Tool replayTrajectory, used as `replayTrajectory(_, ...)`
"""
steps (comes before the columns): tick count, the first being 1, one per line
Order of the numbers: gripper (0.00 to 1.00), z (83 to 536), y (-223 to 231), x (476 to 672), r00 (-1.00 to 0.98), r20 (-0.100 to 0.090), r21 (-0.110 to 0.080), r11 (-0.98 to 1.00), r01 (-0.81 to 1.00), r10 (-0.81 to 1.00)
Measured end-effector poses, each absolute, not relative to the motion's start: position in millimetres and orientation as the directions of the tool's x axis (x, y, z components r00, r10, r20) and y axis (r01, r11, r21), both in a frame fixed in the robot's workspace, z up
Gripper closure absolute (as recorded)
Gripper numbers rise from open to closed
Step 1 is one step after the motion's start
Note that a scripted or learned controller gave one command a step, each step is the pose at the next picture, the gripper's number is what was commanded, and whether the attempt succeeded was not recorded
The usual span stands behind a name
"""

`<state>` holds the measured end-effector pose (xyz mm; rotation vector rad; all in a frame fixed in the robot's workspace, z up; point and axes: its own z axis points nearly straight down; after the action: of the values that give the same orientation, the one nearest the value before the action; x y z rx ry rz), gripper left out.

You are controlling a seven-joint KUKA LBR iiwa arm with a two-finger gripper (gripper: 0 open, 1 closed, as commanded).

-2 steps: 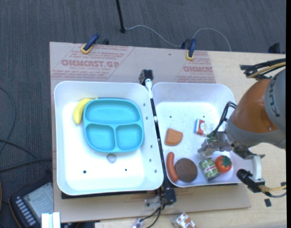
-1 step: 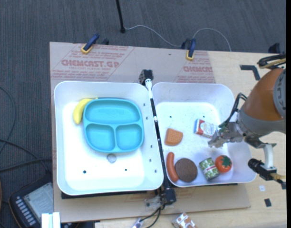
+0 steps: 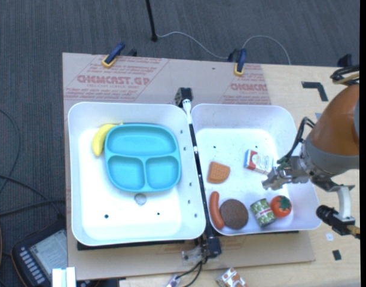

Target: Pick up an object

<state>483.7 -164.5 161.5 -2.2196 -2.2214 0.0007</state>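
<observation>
White plastic bins sit side by side on the bench, and we take the right bin (image 3: 231, 113) as our landmark. The arm (image 3: 341, 130), grey with its orange band, reaches over that bin's right rim, and the gripper (image 3: 275, 180) hangs low over the bin's right half. Its fingers are small and dark against the clutter, so we cannot tell how far apart they stand, nor whether anything sits between them.

Inside the right bin we see six things. A red-and-white packet (image 3: 258, 160) lies near the middle, just up and left of the gripper. A toy tomato (image 3: 281, 205) rests near the bin's front right corner, just below the gripper, and a green-labelled can (image 3: 262, 213) lies touching it on the left. Left of the can sits a dark brown round patty (image 3: 233, 213), and beside that a red sausage (image 3: 214, 209) lies along the bin's left wall near the front. An orange cracker-like piece (image 3: 218, 172) sits toward the left wall, about midway back.

Left of the right bin stands the second bin (image 3: 93, 220) — it holds a blue divided plate (image 3: 143, 157) with three compartments, and a yellow banana (image 3: 100, 139) curves against the plate's far left edge. Behind the right bin, two clamps (image 3: 239, 61) — yellow and blue — grip the board's back edge.
</observation>
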Motion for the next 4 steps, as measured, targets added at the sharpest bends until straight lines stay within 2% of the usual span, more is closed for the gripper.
replayTrajectory(1,0.0,161.4,-164.5,483.6,-0.001,0.001,-0.001,0.001,1.0,1.0)
replayTrajectory(2,0.0,87.2,-117.1,484.8,0.001,-0.002,0.003,-0.001,1.0,1.0)
replayTrajectory(3,1.0,98.5,-117.5,486.3,0.002,-0.003,0.008,-0.002,1.0,1.0)
replayTrajectory(4,1.0,143.0,-155.2,483.7,0.001,-0.002,0.0,-0.001,1.0,1.0)
